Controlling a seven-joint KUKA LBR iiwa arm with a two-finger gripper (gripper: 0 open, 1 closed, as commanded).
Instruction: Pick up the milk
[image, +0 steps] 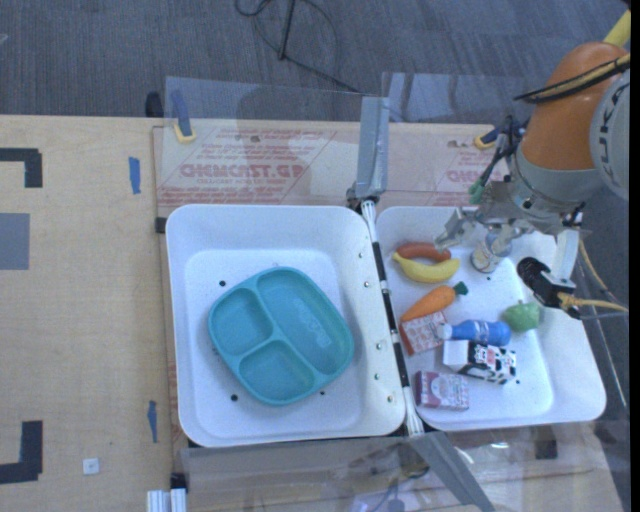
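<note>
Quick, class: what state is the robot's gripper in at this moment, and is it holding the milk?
Gripper: open, holding nothing, poised over the top of the right bin. The milk lies apart from it, lower in that bin.

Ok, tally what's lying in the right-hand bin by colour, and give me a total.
Red: 3, hot dog, packet, carton
Yellow: 1, banana
Orange: 1, carrot
Blue: 1, bottle
Green: 1, vegetable
Black-and-white: 1, milk
Total: 8
</note>
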